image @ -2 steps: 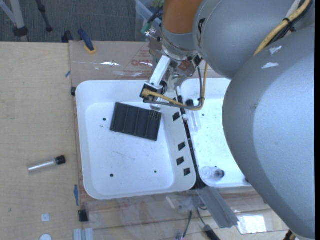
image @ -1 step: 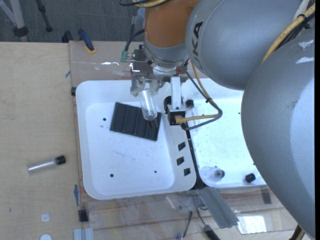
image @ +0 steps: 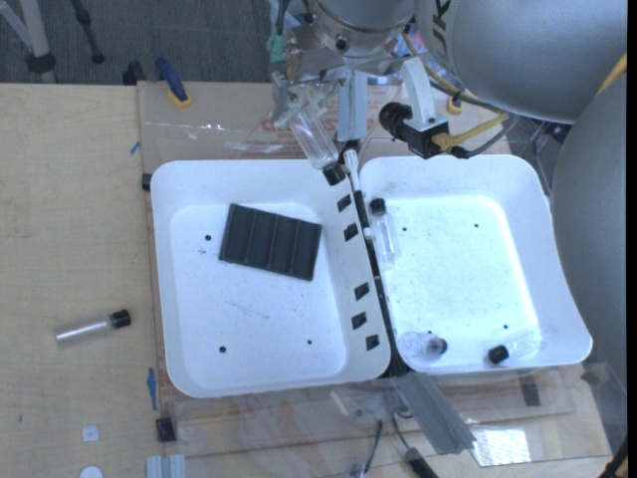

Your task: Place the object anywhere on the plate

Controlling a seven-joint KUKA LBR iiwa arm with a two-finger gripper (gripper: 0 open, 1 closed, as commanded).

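Two shallow white bins [image: 164, 267] sat side by side on the wooden bench; the gripper [image: 333, 152] hung over their far edge, at the seam between them; whether it was open or closed, or held anything, I could not tell. Below and to its left lay the dark ribbed plate [image: 270, 241]; a clear vial [image: 382, 230] lay just below it in the right bin. Judging by this, the pick was still in hand; next would come a secure grasp, then a carry leftward over the plate.

Glossy white plastic bins [image: 179, 366], matt dark ribbed plate [image: 270, 241] — pale wooden bench [image: 60, 217]
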